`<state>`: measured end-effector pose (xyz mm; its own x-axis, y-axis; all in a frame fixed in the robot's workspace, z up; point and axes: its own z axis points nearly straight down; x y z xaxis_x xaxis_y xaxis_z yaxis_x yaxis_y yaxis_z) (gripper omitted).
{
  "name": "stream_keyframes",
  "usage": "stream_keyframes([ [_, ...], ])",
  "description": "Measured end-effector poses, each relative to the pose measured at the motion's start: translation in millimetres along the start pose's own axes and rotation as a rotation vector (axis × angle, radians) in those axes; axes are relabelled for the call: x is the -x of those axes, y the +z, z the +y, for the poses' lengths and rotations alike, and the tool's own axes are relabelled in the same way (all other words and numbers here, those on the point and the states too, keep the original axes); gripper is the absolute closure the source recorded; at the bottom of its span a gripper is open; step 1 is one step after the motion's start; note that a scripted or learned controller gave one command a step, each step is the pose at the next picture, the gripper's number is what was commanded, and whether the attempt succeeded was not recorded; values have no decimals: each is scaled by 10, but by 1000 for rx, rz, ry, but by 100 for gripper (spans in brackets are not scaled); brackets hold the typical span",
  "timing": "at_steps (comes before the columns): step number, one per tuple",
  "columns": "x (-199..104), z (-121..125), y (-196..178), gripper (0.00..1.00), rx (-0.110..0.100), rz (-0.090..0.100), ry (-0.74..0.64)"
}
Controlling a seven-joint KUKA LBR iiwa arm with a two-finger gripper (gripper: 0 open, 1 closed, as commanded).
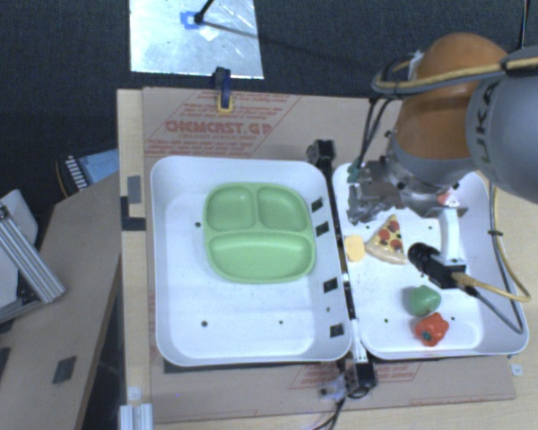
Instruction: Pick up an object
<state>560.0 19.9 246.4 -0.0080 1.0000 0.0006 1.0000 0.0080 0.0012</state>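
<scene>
Red pepper, claw partly hidden.

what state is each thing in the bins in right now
green divided plate: flat, right way up, in the left bin
pizza slice: lying flat, right bin
green pepper: resting loose
red pepper: resting loose beside the green one
end effector: low over the right bin, beside the pizza slice

Glossy white plastic bins, matt green plastic tray, brown cardboard sheet beneath, shiny crinkled foil sheet, metal hand.
</scene>
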Motion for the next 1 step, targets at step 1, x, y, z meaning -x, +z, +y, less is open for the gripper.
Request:
stream_keyframes([
  [1, -587, -107, 125, 100, -1, 2, -2],
])
